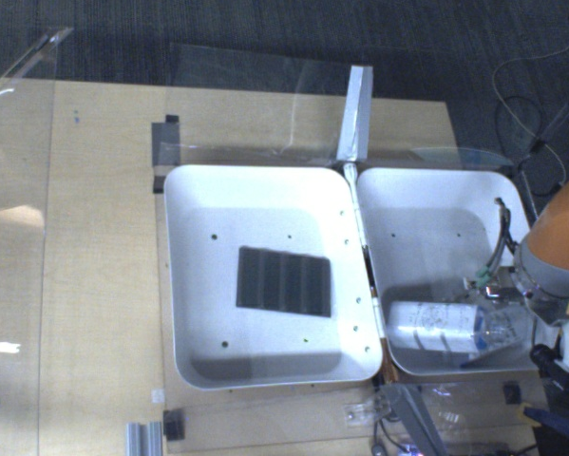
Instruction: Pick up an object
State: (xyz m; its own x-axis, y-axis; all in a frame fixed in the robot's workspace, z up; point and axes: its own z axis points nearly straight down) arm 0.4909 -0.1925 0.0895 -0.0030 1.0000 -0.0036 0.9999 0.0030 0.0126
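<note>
Bottle [445, 326], clear plastic, lies on its side along the right bin's [417, 207] near wall; a dark ribbed pad [284, 281] sits in the left bin [194, 255]. Approach stage, apparently: the tool [498, 288] hovers by the bottle's right end, its grip impossible to make out, and must next close squarely around it.

No legible text, brand, number or sign is present anywhere in the camera view. The clear plastic bottle [443, 327] lying on its side in the right bin [426, 207] carries a pale label with faint grey marks, too blurred and small to read. The dark ribbed pad [284, 280] in the left bin [256, 193] bears no readable marking.
</note>
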